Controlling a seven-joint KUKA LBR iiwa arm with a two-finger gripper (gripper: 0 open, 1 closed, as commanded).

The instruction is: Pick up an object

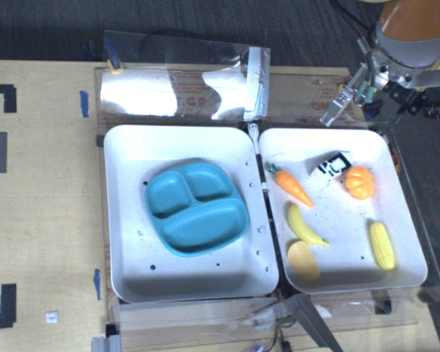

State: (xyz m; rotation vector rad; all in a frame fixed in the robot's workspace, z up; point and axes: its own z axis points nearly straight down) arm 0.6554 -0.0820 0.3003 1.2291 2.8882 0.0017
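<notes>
Carrot [293, 188], banana [305, 226], corn cob [382, 245], orange pumpkin [358, 182] and an unclear tan lump [303, 259] in the right bin [407, 169]. Beside the pumpkin, a black-and-white tag [332, 164], unreadable. Beyond the far rim, gripper [345, 103], grasp impossible to tell; arm [411, 20] cut off.

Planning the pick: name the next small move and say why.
Probably bring the gripper forward and down over the right bin: it hangs past the bin's far rim, above the pumpkin, carrot, banana and corn, holding nothing.
</notes>
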